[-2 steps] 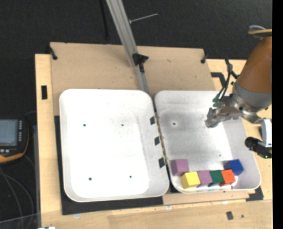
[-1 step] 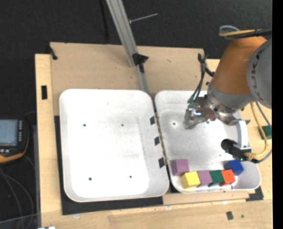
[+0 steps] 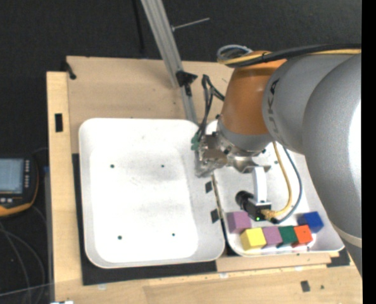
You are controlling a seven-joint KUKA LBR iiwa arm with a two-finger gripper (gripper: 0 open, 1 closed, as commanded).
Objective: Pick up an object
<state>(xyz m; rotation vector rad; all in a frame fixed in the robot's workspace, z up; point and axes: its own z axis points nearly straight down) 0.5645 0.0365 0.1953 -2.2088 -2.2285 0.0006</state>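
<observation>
End effector (image 3: 208, 157): metallic head under the grey arm with an orange band (image 3: 251, 106), low over the seam between the left-hand white plastic bin (image 3: 144, 189) and the right-hand white plastic bin (image 3: 324, 251), at the far inner corner of the latter.
Opening: cannot tell, as the wrist hides it from above. Nothing is seen in its hold.
Blocks, place: all in the right-hand white plastic bin, bunched along its near edge.
Blocks, order: lilac cube (image 3: 238, 220) nearest the end effector. In front of it is a row of yellow cube (image 3: 253, 238), second lilac cube (image 3: 271, 235), green cube (image 3: 287, 234) and orange cube (image 3: 302, 234). The blue cube (image 3: 312, 220) sits behind the orange cube.
Blocks, contact: the row looks packed side to side, touching or nearly so.
Support: counter (image 3: 112, 87), a pale wooden board under both bins.
Step in hand: judged as approach, before any grasp; no block is lifted.
Target relative to end effector: the blocks lie toward the view's lower right of it, near but apart. The lilac cube is closest and the blue cube farthest.
Next move calls for: a shift along the right-hand white plastic bin toward its near edge, centring over one block, then descent and closing. The lilac cube stands a little free of the row, so it is likely the easier pick.
Risk: the packed row leaves little room beside any one cube, and the bin wall is close by the row.
</observation>
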